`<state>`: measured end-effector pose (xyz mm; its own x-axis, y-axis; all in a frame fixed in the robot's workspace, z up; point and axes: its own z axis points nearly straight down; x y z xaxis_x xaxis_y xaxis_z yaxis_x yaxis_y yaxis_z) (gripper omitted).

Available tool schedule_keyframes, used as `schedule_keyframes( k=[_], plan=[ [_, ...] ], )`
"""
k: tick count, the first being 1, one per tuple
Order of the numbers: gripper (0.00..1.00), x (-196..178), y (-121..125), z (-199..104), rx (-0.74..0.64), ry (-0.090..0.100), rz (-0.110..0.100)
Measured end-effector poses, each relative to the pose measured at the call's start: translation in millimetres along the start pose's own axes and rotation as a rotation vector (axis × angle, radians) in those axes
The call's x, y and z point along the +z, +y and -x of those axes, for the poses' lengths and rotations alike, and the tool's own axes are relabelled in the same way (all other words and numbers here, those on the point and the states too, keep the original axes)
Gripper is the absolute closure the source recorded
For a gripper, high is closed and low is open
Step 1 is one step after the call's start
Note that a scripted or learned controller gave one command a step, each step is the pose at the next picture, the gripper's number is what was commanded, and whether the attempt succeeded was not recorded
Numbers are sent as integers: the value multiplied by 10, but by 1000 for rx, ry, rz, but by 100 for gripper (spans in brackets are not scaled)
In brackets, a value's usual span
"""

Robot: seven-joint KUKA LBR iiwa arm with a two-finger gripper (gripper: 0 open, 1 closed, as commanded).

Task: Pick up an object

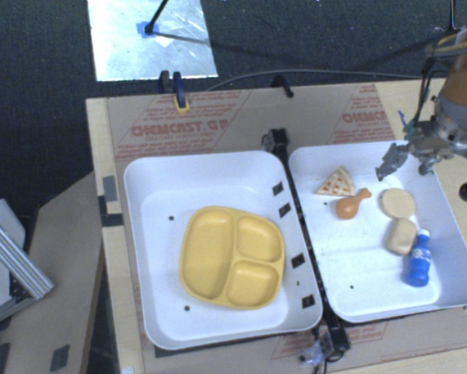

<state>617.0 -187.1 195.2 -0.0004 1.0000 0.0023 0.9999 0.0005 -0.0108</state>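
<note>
The right bin [376, 300] holds a pizza slice [337, 184], a chicken drumstick [351, 204], a round tan cookie [398, 203], a pale bread piece [400, 236] and a blue bottle [418, 261]. My gripper [405, 161] hangs over the bin's far right corner, just above and to the right of the cookie. Its fingers [388, 165] are spread apart with nothing between them.
The left bin [155, 231] bears a yellow compartment tray [232, 257]. A black divider with clips [292, 217] runs between the bins. A clamp [177, 90] sits at the bench's far edge. The arm's grey wrist and orange band [461, 78] rise at the right.
</note>
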Motion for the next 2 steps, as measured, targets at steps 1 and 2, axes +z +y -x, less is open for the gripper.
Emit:
schedule_keyframes(
  k=[1,2],
  plan=[
    [0,-77,30,-4,-3,-3,12],
    [0,403,127,25,-5,-3,10]
  ],
)
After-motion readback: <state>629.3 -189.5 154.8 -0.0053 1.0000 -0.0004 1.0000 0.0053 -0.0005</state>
